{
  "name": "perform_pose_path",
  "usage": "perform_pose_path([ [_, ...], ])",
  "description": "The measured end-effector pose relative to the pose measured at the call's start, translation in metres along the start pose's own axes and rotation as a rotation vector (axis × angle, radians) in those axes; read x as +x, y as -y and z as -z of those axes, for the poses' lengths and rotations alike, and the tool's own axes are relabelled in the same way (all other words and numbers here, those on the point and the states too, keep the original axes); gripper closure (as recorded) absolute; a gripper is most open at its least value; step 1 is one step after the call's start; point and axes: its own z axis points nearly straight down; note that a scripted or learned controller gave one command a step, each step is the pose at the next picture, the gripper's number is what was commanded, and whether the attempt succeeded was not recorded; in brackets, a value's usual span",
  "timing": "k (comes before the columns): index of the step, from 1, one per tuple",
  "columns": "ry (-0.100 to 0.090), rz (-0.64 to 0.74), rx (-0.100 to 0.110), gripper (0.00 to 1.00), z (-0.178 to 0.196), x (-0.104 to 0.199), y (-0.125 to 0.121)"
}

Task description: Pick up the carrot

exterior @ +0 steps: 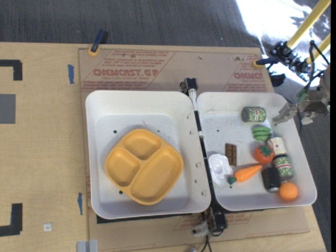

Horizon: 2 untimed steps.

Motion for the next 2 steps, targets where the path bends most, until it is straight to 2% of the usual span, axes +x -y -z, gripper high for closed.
perform_pose_path([
  [1,-0.002,-0.011,0.003,0.0,-0.029,0.045,0.064],
  [2,-0.002,-0.113,0.004,0.0,-0.098,0.131,0.102],
])
